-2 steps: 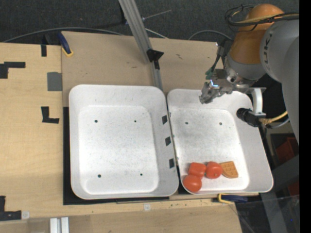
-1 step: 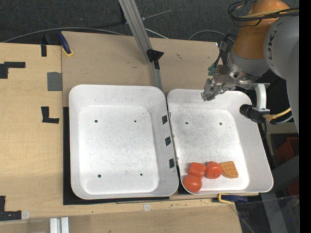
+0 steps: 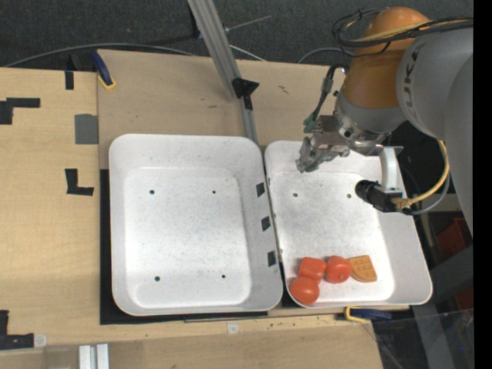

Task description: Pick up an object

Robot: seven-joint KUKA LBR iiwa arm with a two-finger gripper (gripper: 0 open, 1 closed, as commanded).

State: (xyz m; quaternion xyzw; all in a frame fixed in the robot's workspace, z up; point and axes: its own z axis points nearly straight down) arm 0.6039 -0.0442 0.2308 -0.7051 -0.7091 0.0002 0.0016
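Three red tomato-like pieces lie clustered at the near edge of the right bin, touching one another; one sits lower left, at the bin's front-left corner. Beside them, on their right and touching the nearest red piece, an orange cracker-like wedge.

Right bin: shallow, white, speckled, with small dark dots in the floor. Left bin: same make, larger in view, set just beside the right one, dark clips along the shared edge.

Gripper: at the far-left corner of the right bin, well apart from the red pieces. Nothing shows between its tips; whether it is open or closed cannot be told. Black fitting with a yellow cable hangs off the wrist, over the bin's right half.

Arm: grey, orange band above the wrist; partial letters on the grey shell, too cut off to read.

Bench: light wood, black tape marks at left, grey metal strut slanting in from the far side.
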